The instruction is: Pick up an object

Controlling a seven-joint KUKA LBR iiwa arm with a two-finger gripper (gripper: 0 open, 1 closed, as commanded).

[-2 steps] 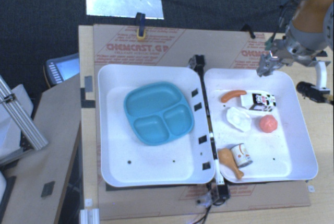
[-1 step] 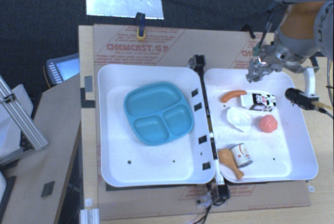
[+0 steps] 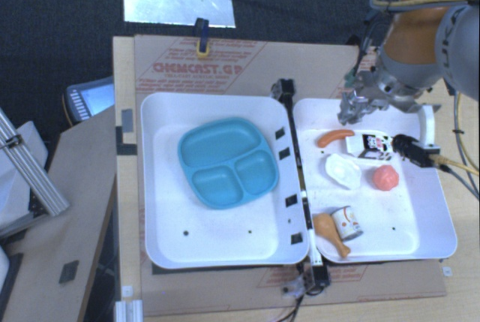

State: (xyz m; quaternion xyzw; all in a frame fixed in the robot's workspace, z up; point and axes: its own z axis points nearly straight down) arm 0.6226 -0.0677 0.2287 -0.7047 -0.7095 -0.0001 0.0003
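One blue tray [image 3: 227, 161] in left bin [image 3: 161, 238]

Fixed overhead camera, slanted down on both bins [image 3: 225, 106], arm [image 3: 431, 20] entering right

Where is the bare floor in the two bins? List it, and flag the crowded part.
Left bin: bare strips around the blue divided plate, widest along the near edge. Right bin: bare at the near right corner, beyond the pink ball and can. Crowded: its far half, where the sausage, white piece and gripper cluster.
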